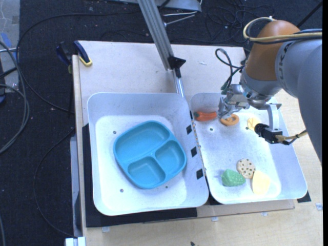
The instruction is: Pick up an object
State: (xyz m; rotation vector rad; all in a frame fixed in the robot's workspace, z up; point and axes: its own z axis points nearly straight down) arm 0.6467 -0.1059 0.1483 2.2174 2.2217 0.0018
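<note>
Item 1. Desk (pixel 128 65): pale board, centre of frame, carrying two shallow white bins side by side.

Item 2. Left bin (pixel 102 188): centre-left of frame. Holds one blue divided tray (pixel 149 154), lying flat on the bin floor and turned at a slant. Judged to be a receiving dish, well apart from the arm.

Item 3. Right bin (pixel 284 163): centre-right of frame. Holds the loose small pieces, spread apart so each can be reached singly:
- orange-red carrot-like piece (pixel 206 116), upper left corner of this bin, near the wall;
- orange ring-shaped piece (pixel 229 120), just right of the carrot-like piece, directly under the tool;
- small yellow piece (pixel 251 122), further right;
- speckled cookie (pixel 246 167), lower part of the bin;
- green leafy piece (pixel 233 178), just left of and below the cookie;
- pale yellow piece (pixel 261 182), just right of and below the cookie.

Item 4. Arm: grey, with an orange band, entering from the upper right of frame, bent downward over the upper part of the right bin.

Item 5. Tool (pixel 228 111): pointed down, tip at or just above the orange ring-shaped piece, judged the likely target. Whether the tool is released or clenched cannot be told; contact is unclear and no piece is seen lifted.
</note>
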